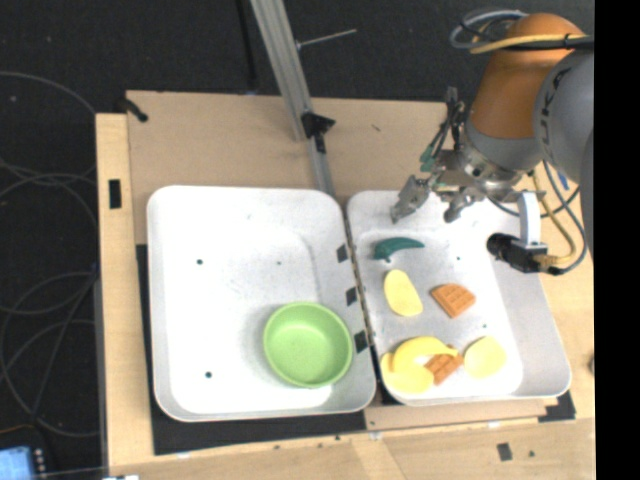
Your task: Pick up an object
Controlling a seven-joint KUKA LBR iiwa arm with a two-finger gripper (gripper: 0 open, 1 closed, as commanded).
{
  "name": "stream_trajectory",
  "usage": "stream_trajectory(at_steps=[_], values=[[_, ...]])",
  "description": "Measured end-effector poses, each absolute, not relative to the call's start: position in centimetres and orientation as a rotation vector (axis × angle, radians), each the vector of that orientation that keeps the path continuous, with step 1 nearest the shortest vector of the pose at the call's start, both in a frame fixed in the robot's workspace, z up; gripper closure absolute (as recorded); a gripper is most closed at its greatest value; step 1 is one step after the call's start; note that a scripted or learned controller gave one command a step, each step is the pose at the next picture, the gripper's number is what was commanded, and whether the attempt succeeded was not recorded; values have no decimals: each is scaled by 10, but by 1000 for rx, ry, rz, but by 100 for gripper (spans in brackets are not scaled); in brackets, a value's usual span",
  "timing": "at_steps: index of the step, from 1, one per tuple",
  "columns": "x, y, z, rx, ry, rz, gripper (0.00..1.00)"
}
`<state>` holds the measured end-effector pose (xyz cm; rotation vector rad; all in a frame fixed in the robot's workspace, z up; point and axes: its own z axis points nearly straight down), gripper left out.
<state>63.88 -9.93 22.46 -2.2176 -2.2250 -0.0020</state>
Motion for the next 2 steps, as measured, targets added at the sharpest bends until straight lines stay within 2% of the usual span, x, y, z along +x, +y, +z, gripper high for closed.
stream_trajectory(at_steps=[1,2], values=[[639,-99,225,-2218,-2225,-2,0],[637,-108,164,-2222,-2219,8,0]])
